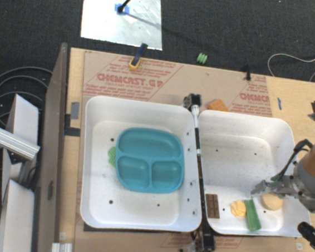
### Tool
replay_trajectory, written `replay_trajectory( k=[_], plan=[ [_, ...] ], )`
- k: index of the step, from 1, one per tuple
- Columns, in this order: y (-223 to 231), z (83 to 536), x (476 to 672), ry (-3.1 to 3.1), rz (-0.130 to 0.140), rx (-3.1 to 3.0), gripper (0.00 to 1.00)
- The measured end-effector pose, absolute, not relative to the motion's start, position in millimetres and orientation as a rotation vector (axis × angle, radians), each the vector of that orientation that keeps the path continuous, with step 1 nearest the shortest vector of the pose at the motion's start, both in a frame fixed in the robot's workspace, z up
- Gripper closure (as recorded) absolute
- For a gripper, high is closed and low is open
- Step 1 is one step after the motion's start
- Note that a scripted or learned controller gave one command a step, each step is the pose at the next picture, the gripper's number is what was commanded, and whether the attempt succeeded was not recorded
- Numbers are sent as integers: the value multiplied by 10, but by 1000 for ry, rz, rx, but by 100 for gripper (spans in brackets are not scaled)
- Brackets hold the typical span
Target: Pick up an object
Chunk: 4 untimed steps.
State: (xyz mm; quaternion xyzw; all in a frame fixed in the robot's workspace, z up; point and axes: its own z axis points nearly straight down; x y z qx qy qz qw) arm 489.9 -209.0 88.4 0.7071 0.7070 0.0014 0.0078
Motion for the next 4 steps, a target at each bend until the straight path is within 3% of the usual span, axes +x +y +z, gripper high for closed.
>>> replay_trajectory(
  k=[1, 2, 3, 4],
  plan=[
    [-2093, 1013, 4921, 2209, 11, 2206, 100],
    [-2090, 1005, 4918, 2209, 10, 2208, 0],
    [-2093, 1115, 4929, 2208, 13, 2205, 100],
    [-2092, 1111, 4928, 2208, 12, 2206, 0]
  ],
)
